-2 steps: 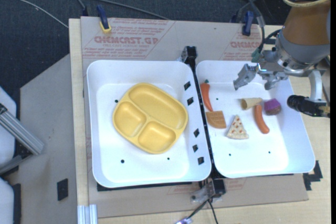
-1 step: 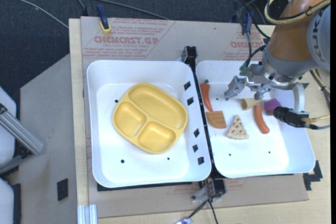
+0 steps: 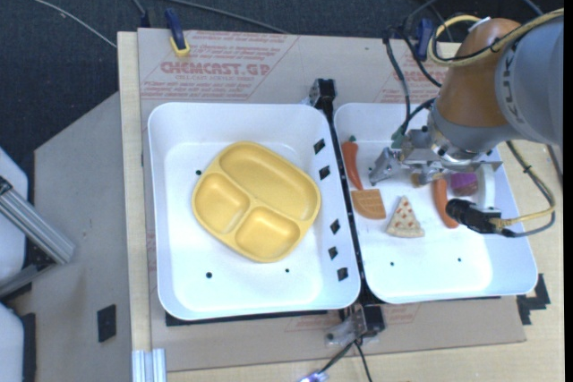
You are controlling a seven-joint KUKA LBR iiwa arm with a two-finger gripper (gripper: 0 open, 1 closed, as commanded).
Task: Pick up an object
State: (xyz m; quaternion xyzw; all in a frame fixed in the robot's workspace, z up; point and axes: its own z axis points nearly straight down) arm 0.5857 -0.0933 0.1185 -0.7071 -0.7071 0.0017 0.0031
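Right white bin (image 3: 448,282), on desk: slim red-orange pepper-shaped toy (image 3: 351,164) by left wall. Flat orange toast-like piece (image 3: 368,204) and tan triangular pizza-slice toy (image 3: 405,219) mid-bin. Red sausage-shaped piece (image 3: 440,199) and small purple block (image 3: 464,183) right, partly under the wrist.
Left white bin (image 3: 179,282): yellow three-compartment plastic plate (image 3: 257,201).
Jaws: low over the right bin's far middle; open or closed cannot be told; nothing seen gripped.
Risk, judged: flat, close-set pieces; a descent may pinch air or shove a neighbour aside.

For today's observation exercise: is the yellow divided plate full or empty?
Empty. All three compartments of the yellow divided plate show bare yellow, with nothing lying in them.
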